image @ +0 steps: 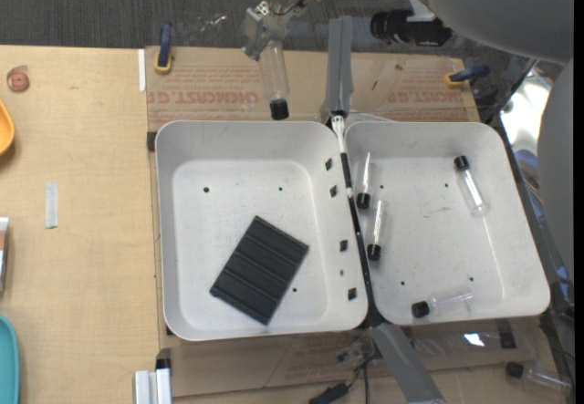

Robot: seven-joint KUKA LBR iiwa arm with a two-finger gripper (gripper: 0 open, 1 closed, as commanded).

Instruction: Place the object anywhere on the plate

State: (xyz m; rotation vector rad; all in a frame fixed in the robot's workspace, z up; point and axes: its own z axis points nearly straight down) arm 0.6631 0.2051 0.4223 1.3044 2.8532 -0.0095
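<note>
My gripper [262, 36] hangs above the cardboard behind the left bin [166, 211], near the top of the view. A clear tube [274, 78] with a black cap at its lower end sits between the fingers, pointing down and tilted slightly. The gripper is shut on the tube's upper end. The black ribbed plate [260, 268] lies flat on the left bin's floor, toward the front and well below the gripper in the view.
The right bin [525, 238] holds several more capped clear tubes, such as one at the back right [470, 185] and one at the front [444, 304]. A grey metal bar [338, 65] rises between the bins. Clamps [164, 54] sit on the cardboard.
</note>
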